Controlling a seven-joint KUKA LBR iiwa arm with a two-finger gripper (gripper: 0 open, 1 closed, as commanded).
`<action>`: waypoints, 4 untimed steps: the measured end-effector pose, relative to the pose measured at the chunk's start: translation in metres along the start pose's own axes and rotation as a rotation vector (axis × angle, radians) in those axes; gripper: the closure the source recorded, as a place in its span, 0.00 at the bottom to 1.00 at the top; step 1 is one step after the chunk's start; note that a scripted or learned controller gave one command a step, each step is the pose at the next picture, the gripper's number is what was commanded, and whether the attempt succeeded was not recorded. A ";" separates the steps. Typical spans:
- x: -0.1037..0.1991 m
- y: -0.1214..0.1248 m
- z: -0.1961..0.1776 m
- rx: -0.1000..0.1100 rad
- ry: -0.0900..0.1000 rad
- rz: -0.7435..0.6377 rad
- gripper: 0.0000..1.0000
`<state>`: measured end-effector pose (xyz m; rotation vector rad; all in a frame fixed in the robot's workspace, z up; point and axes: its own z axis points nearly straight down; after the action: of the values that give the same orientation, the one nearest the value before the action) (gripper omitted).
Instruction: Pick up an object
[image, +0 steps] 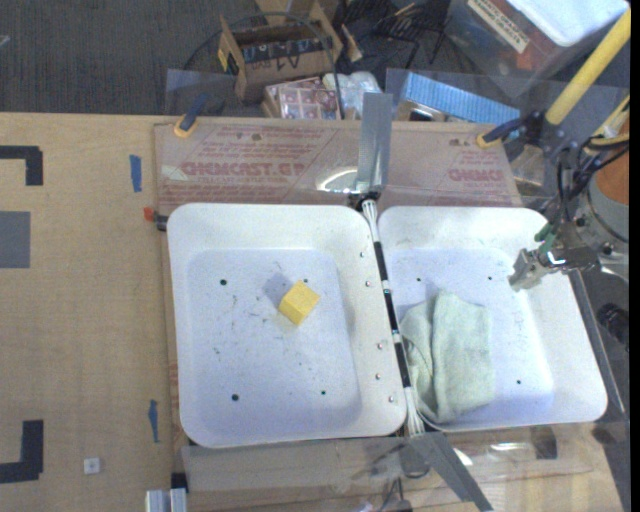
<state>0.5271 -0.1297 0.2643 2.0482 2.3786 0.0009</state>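
A yellow block (298, 302) sits alone in the left bin (200, 240). A pale cloth (452, 352) lies crumpled at six o'clock in the right bin (560, 395). The end effector (530, 268) hovers at three o'clock; whether it is spread or pressed together I cannot tell.

A single fixed camera sits above the worktop (80, 300) and looks down at a slant. It is far enough back to take in both the left bin (200, 240) and the right bin (480, 230), with floor clutter beyond the far edge.

Yellow block (298, 303) in left bin (200, 240), cloth (455, 355) in right bin (450, 235)
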 end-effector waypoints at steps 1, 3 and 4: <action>-0.041 -0.053 -0.109 -0.004 -0.003 -0.267 1.00; -0.088 -0.052 -0.173 -0.005 -0.008 -1.071 1.00; -0.090 -0.028 -0.155 -0.003 -0.004 -1.522 1.00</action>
<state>0.5124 -0.2229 0.4191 -0.1573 3.1307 -0.0027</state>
